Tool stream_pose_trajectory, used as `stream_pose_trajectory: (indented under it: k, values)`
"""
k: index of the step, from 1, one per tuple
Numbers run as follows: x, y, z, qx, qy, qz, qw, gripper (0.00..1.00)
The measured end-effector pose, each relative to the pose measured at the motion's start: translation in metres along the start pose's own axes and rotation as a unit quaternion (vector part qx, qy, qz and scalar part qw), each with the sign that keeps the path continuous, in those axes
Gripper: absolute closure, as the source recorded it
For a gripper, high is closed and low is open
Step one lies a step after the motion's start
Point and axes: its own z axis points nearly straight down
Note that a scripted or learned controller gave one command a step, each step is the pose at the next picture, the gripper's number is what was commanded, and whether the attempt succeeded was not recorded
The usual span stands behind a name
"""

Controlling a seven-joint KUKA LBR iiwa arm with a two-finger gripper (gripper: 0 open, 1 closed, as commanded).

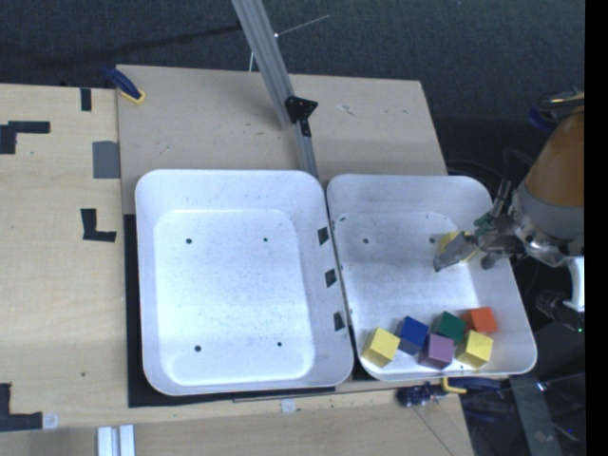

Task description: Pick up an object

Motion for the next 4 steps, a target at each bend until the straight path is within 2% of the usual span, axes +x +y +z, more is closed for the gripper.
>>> stream_pose_trajectory:
  k: [2, 3, 4]
  values:
    - [0.005, -0.001, 0.085, -0.001, -0.001, 0.000, 1.0000, 0.00]
    - [0.006, 0.000, 0.074, -0.001, 0.000, 0.000, 1.0000, 1.00]
    - [0.005, 0.000, 0.032, -0.004, -0.001, 0.000, 1.0000, 1.00]
